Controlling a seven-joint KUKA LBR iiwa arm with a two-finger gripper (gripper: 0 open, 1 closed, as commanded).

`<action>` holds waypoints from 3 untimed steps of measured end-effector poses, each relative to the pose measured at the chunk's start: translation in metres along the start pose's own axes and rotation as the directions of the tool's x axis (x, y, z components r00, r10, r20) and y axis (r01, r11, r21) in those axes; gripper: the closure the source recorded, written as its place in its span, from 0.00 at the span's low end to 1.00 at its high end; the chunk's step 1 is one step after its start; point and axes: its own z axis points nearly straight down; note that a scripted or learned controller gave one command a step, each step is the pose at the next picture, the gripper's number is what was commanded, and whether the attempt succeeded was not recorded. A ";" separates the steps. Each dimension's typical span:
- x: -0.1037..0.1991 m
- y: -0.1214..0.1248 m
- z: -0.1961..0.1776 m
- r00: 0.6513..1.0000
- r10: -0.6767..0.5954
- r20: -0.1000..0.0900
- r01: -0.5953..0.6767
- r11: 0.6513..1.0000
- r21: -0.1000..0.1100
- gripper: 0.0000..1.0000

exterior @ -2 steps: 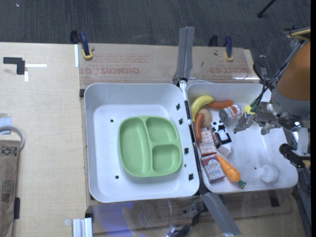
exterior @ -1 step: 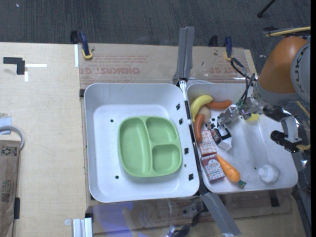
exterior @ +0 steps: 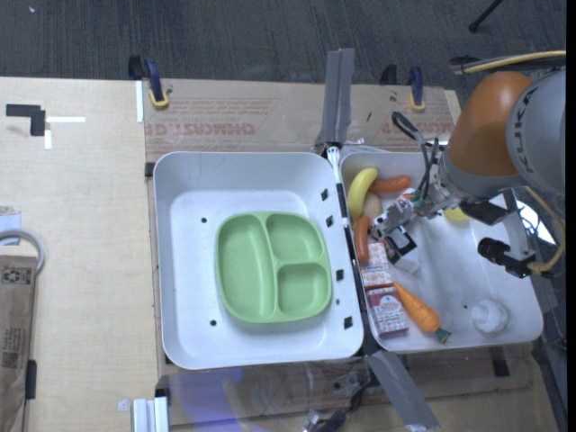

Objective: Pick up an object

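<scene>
- We count one banana (exterior: 361,190), two sausages and one carrot (exterior: 418,309) near our gripper (exterior: 397,233).
- One green tray (exterior: 273,265) lies left.
- We cannot tell its grip.

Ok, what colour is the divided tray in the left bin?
Pale green, all three compartments alike; the divided tray shows clearly in the camera view.

matt green plastic tray (exterior: 273,266) – smooth white bins (exterior: 180,241)
</scene>
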 end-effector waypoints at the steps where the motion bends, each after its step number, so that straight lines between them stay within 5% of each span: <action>1: -0.017 0.010 -0.004 0.999 -0.051 -0.019 0.051 0.999 0.014 0.00; 2: -0.023 0.006 -0.110 0.986 -0.167 -0.027 0.167 0.986 0.021 0.00; 3: -0.063 -0.033 -0.020 0.997 -0.078 -0.016 0.079 0.997 0.014 0.00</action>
